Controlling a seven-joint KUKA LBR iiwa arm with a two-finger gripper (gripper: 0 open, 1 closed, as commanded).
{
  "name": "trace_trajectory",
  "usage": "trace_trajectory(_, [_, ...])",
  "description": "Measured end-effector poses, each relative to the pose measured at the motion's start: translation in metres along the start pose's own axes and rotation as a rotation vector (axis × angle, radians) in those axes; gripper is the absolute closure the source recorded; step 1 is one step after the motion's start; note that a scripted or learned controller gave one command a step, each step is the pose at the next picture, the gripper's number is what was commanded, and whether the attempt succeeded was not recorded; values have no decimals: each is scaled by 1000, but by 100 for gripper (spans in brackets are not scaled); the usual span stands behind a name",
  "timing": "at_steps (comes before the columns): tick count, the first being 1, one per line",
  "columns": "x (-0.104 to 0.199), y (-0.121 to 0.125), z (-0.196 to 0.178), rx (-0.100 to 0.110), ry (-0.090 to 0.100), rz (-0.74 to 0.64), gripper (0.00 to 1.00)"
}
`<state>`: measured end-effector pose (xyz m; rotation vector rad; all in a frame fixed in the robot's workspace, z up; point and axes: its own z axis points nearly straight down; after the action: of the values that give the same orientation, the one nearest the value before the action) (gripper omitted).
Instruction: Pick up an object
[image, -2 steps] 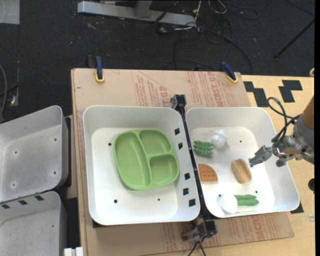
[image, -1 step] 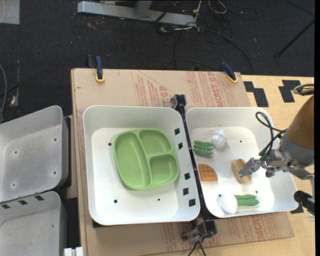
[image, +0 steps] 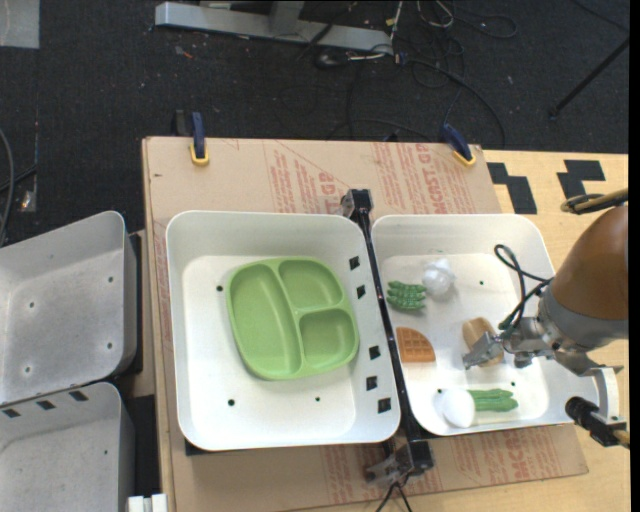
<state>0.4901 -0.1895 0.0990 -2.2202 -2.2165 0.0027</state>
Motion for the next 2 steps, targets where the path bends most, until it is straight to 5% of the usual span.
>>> trace_trajectory(1, [0,1,-13,-5,-2,1,100])
trace_trajectory(2, [8,5,-72,-10,-4,-5,100])
